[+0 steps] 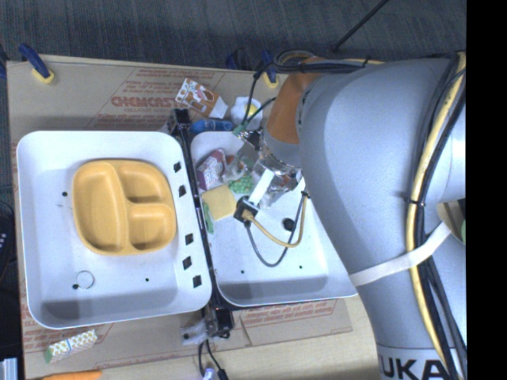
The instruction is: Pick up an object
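My gripper hangs low over the back left part of the right bin, above a small pile of things. A pale yellow block lies just left of it, near the divider. A dark red packet sits behind that block. A green patterned piece peeks out right under the gripper. The wrist and the big grey arm cover the bin's right side, hiding whatever lies beneath.
A yellow divided plate lies in the left bin. A blue object sits at the right bin's back rim, and a small printed carton lies behind the bins. A wrapped packet rests on the cardboard at front left.
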### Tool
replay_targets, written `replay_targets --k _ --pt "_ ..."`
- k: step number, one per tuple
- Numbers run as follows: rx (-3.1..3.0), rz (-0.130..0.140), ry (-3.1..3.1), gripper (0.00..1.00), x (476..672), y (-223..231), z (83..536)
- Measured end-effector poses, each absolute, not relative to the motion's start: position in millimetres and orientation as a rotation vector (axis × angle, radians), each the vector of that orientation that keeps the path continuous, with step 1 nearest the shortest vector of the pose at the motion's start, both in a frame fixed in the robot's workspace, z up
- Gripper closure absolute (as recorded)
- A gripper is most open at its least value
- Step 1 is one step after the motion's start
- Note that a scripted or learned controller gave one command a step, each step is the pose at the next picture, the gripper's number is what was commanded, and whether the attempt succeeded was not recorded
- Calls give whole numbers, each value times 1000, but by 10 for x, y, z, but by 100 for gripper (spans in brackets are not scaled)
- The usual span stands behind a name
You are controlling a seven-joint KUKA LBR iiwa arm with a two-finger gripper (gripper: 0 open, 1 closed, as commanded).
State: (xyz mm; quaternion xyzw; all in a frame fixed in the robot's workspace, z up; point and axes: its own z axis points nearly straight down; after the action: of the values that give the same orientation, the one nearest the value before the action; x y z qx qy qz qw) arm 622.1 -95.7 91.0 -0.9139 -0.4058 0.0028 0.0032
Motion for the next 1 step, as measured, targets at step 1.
replay_targets --k 1 --pt "-2865 9 -1272 0 6222 -957 910"
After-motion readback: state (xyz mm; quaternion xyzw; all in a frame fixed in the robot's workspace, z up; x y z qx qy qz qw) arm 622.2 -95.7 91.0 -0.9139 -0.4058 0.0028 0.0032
